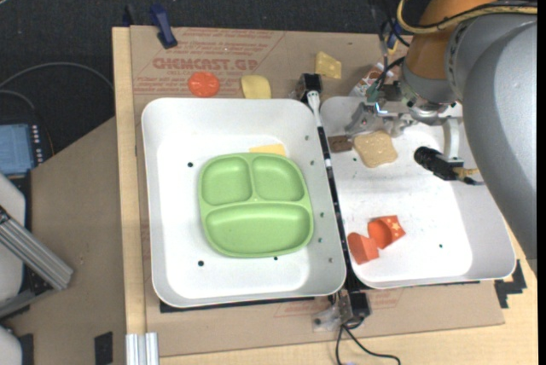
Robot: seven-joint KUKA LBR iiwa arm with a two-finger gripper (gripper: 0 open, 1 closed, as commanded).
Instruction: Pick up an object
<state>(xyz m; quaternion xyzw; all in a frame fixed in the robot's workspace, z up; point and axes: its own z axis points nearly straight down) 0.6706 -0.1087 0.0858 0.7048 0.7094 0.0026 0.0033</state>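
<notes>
The gripper hangs over the far end of the right bin, just above a tan block; I cannot tell its state. Orange pieces lie near that bin's front edge, and a green tray fills the left bin.

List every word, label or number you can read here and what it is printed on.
"CHEMCAST GP": large red print on the brown cardboard sheet under the bins, its last letters uncertain.
A smaller red line above it, on the same sheet: too small to read.
Faint red print on the sheet's near edge, below the bins: too blurred to read.
</notes>
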